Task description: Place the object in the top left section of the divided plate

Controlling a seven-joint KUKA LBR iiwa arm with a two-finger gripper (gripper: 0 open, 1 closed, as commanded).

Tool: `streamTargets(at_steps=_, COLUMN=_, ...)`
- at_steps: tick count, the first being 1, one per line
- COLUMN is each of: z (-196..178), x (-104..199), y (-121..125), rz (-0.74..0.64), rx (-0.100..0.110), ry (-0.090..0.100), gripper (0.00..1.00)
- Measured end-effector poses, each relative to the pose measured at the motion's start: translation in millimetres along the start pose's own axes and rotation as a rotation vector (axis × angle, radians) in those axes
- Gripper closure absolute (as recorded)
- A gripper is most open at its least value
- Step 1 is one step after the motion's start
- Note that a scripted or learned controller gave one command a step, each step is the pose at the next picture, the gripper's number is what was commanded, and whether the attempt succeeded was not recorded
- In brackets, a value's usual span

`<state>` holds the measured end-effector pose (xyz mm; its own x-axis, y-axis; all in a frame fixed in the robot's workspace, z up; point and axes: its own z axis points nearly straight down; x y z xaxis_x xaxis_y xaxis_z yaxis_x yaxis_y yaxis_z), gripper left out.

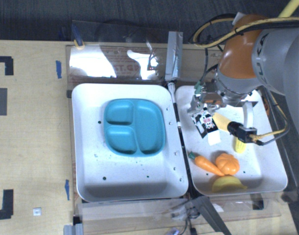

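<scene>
The blue divided plate [158, 140] lies in the left bin [85, 146]; its top left section [119, 112] holds nothing. My gripper [204, 119] hangs low over the upper left part of the right bin [274, 173], well right of the plate. A yellow piece [221, 122] lies right beside the gripper, touching or nearly so. Nothing shows plainly in its grasp. Lower in that bin lie a carrot [205, 164], an orange pepper-like toy [228, 163] and a yellow-green fruit [226, 182].
Another yellow piece [240, 144] sits under a black part of the arm [240, 129]. A raised divider [176, 126] separates the two bins. A clear panel [120, 60] stands behind the left bin. Cables loop above the wrist [213, 26].
</scene>
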<state>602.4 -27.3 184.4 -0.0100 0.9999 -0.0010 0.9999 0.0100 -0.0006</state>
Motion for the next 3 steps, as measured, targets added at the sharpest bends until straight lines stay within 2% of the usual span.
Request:
streamTargets(at_steps=1, z=0, x=60, y=60, rz=0.013, rx=0.0, ry=0.002, gripper=1.0)
streamTargets(at_steps=2, z=-11, x=60, y=62, rz=0.012, rx=-0.004, ry=-0.002, gripper=1.0)
streamTargets(at_steps=3, z=-164, x=130, y=66, rz=0.088, rx=-0.01, ry=0.004, gripper=1.0)
